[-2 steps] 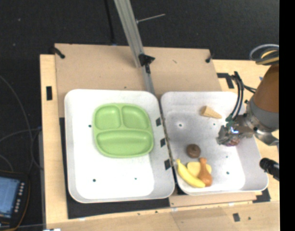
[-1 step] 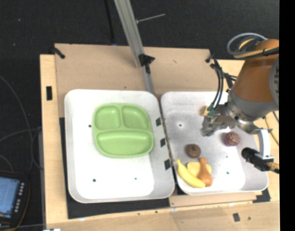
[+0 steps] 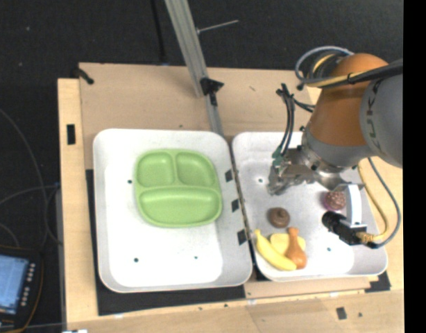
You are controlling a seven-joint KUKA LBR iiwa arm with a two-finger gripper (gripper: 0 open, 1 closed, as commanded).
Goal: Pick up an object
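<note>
Your right bin (image 3: 251, 151) is crowded near its front: banana (image 3: 268, 250), orange piece (image 3: 296, 248) and brown lump (image 3: 278, 217) cluster together. The left bin's (image 3: 109, 255) front stays open below the green tray (image 3: 178, 188).

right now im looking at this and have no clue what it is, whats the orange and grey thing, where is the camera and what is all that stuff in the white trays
The orange and grey thing is a robot arm reaching in from the right side of the picture. At its end is a two-finger gripper for picking things up. The single camera is fixed above the bench and looks down at a slant.

On the wooden bench sit two shallow white bins side by side. The left bin holds a green divided plate. The right bin holds small toy-like items: a brown round piece, a yellow banana, an orange drumstick-shaped piece and a purplish round item partly behind the arm.

The gripper hangs over the right bin, above the brown piece. Nothing shows between its fingers, so I cannot say it holds anything.
</note>
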